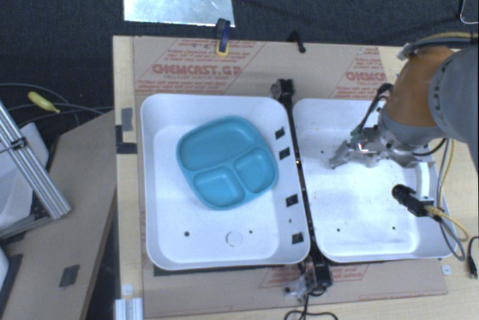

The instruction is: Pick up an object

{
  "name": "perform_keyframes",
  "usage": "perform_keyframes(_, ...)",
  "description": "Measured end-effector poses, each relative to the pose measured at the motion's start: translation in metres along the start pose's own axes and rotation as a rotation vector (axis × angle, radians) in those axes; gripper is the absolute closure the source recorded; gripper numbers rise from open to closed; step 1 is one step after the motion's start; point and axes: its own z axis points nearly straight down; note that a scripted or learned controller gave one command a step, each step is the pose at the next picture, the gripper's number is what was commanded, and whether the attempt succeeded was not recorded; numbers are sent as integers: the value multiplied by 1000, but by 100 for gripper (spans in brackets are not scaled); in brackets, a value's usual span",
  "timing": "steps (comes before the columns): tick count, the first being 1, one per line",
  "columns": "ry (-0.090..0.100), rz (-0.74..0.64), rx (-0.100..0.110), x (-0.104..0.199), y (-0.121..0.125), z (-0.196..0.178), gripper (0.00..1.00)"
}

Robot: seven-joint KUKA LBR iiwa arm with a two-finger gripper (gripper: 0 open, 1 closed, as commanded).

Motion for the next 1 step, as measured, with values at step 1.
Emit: perform_keyframes(1,2,-15,-19,76,-15,-111,0)
